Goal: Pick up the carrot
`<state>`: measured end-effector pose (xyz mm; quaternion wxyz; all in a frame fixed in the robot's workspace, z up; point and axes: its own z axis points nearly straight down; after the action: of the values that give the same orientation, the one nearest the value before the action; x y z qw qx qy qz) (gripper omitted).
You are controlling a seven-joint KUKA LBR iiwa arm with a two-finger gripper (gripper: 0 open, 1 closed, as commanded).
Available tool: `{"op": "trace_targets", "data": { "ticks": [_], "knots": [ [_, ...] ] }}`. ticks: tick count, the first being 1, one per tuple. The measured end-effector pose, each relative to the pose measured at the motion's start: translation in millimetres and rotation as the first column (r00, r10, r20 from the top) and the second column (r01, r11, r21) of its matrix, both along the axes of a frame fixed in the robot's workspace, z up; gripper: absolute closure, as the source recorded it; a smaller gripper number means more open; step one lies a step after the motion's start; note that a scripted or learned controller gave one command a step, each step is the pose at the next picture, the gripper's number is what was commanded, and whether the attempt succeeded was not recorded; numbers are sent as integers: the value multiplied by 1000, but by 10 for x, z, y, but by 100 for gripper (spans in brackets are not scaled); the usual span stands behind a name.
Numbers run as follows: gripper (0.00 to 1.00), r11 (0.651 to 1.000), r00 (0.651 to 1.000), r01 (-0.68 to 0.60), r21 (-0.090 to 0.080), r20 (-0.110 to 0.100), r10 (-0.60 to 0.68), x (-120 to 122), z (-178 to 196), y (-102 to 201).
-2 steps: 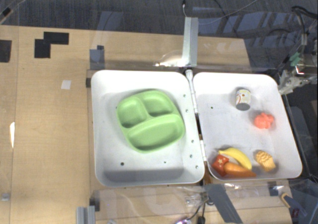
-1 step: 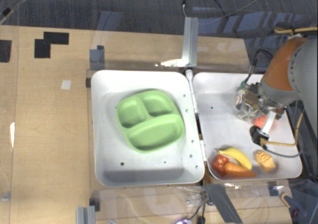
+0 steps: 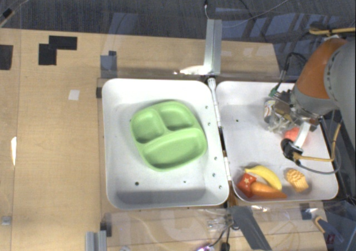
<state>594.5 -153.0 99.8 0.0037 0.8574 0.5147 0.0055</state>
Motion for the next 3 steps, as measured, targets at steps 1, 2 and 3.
{"op": "trace_targets", "data": {
  "ticks": [1,2,3],
  "knots": [
    [100,928,928,-373,-2,-9,373,-246,843,-410],
    [100,942,942,-335,-2,-9,334,131,-53,-108],
    [100,991,991,-131,0,-10,131,46,-100,-221]
  ]
}}
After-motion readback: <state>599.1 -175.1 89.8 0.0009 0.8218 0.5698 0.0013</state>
